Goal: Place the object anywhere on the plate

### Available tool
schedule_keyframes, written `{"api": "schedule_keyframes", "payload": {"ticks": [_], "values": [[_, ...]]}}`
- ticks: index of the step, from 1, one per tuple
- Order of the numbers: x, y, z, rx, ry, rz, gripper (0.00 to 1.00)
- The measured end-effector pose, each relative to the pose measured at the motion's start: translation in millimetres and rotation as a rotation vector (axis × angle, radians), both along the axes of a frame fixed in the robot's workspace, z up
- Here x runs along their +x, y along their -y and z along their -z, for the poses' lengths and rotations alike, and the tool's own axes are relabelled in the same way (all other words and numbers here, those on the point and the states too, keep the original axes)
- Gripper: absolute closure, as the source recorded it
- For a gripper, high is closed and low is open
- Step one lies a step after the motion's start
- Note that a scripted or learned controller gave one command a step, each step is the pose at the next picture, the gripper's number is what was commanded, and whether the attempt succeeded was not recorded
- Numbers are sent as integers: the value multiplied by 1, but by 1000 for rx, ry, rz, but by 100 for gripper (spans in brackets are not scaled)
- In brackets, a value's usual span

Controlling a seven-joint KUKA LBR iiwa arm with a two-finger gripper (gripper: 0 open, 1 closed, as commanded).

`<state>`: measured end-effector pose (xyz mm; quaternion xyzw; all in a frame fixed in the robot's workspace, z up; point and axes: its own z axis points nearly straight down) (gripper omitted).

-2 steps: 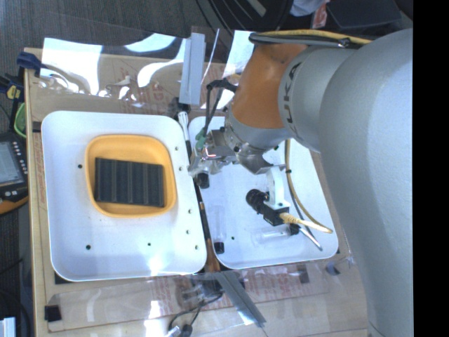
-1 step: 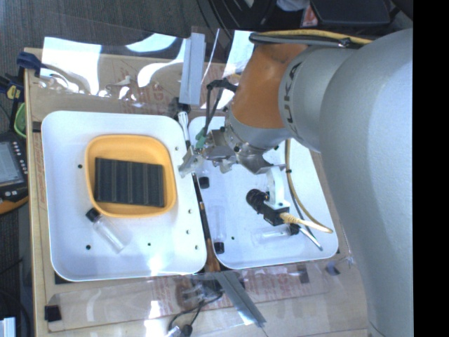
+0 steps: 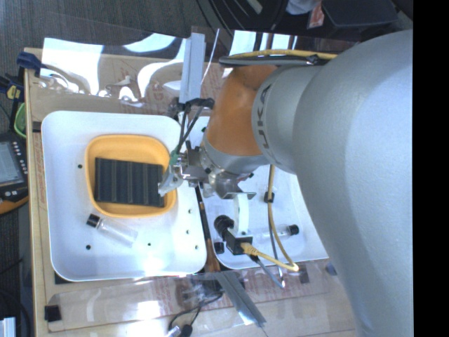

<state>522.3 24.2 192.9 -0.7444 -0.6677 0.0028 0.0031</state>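
A yellow plate (image 3: pixel 98 153) lies in the left white bin (image 3: pixel 56 188). On the plate rests a dark ribbed rectangular slab (image 3: pixel 128 182), lying flat and covering most of the plate's floor. My gripper (image 3: pixel 170 179) hangs over the plate's right rim, right beside the slab's right edge. The arm's grey and orange bulk hides whatever is directly beneath the wrist.
A small clear tube with a black cap (image 3: pixel 112 230) lies in the left bin just below the plate. A similar clear tube (image 3: pixel 280 232) lies in the right bin (image 3: pixel 309 244). The arm covers most of the right bin.
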Motion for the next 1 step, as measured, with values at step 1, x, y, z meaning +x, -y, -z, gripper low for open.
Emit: {"api": "schedule_keyframes", "payload": {"ticks": [1], "values": [[28,55,-5,0,7,-185,0]]}}
